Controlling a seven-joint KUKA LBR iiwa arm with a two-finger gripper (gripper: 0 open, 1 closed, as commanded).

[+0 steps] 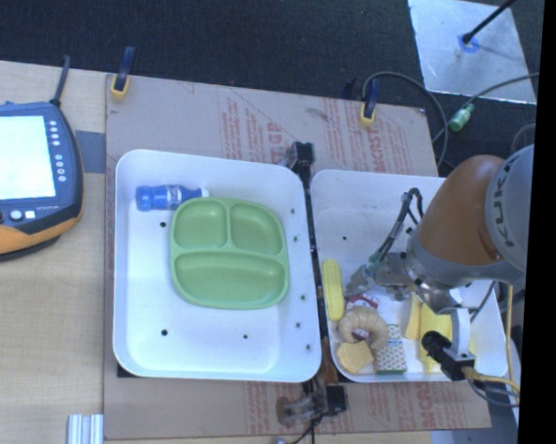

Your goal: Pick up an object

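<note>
Gripper (379, 286) hangs low over the right bin (355, 198), among a yellow corn cob (332, 287), a doughnut (363, 327) and a yellow block (428, 331); whether anything is gripped cannot be told. "KU" reads on the grey arm (504, 216). Beyond, the left bin (140, 321) holds a green divided plate (229, 254) and a blue bottle (164, 196); red print on the cardboard is illegible.

From here the arm (466, 223) covers the gripper, so I can't read it, and hides part of the right bin (355, 198).
</note>
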